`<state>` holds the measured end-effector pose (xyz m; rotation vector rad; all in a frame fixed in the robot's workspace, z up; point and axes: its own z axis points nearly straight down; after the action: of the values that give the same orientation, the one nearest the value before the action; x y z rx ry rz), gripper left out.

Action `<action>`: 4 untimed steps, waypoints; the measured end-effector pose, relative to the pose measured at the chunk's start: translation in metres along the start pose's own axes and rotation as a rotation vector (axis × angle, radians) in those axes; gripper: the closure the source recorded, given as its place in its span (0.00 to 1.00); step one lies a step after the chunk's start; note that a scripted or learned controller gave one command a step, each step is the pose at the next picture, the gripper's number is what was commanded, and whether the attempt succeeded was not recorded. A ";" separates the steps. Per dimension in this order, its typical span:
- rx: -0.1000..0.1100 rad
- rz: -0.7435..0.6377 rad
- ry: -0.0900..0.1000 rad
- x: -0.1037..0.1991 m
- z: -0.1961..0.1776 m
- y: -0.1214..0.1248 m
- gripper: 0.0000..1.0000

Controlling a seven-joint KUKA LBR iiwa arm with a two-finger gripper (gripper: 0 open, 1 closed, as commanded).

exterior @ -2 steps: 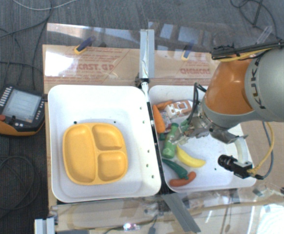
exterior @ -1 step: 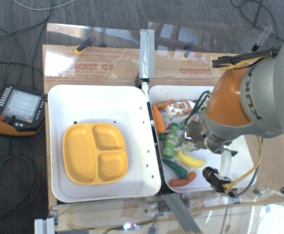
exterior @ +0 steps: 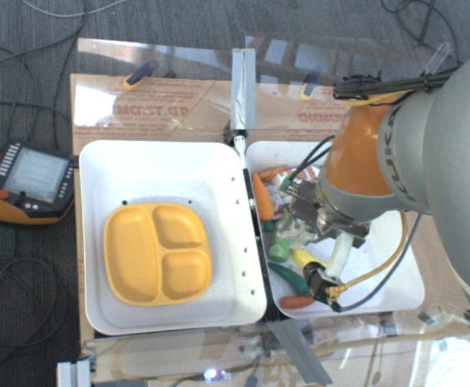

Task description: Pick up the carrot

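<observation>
The arm [exterior: 404, 147] covered much of the right bin [exterior: 408, 293] and ran out of frame at the right edge. The gripper [exterior: 299, 216] sat low among the clutter; the state of its fingers could not be determined. The carrot [exterior: 261, 196] was partly hidden behind the bin's left wall and neighbouring items. Several small green and yellow objects [exterior: 287, 252] beneath the wrist were too tangled to identify.

Carrot [exterior: 260, 197]: orange, elongated, lying flat along right bin's left wall, near upper end.
</observation>
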<state>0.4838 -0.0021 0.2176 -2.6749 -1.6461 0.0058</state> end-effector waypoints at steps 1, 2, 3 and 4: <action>0.002 -0.003 -0.003 -0.046 0.020 0.022 1.00; -0.002 -0.204 -0.001 -0.018 -0.001 0.009 1.00; 0.003 -0.231 -0.002 -0.011 0.018 0.004 1.00; 0.003 -0.310 -0.001 -0.058 0.035 0.028 1.00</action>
<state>0.4824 -0.0660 0.1823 -2.3866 -2.0377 0.0086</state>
